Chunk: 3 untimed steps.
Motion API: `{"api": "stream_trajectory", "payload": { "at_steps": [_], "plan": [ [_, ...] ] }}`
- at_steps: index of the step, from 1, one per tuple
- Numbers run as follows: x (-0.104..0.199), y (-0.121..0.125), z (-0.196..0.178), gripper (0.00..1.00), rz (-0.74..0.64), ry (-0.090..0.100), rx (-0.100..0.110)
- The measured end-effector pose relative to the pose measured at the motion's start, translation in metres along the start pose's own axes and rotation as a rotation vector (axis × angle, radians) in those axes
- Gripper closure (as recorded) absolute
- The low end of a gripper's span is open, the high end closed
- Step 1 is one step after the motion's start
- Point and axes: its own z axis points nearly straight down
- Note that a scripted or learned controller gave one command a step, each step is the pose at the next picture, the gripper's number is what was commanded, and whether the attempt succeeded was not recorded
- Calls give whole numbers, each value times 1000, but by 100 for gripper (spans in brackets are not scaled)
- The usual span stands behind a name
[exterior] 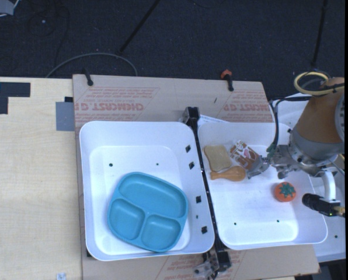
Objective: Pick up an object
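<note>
Beside the right bin's far-side cluster hangs the gripper, its fingers slightly parted and holding nothing; the drumstick-like toy lies just left of it, touching the bread slice; the arm should probably centre over one piece before closing.

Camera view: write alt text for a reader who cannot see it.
A grey robot arm reaches from the right into the right bin, its gripper beside a small patterned packet, a tan drumstick-shaped toy and an orange ball. The left bin holds a blue divided plate.
</note>
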Motion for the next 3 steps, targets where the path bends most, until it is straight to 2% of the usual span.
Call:
{"api": "stream_trajectory", "payload": {
  "at_steps": [1,2,3],
  "plan": [
    [1,0,48,0,2,-1,-3],
    [0,1,35,100,5,-2,-5],
    [-8,-5,-24,100,6,-3,-8]
  ]
}}
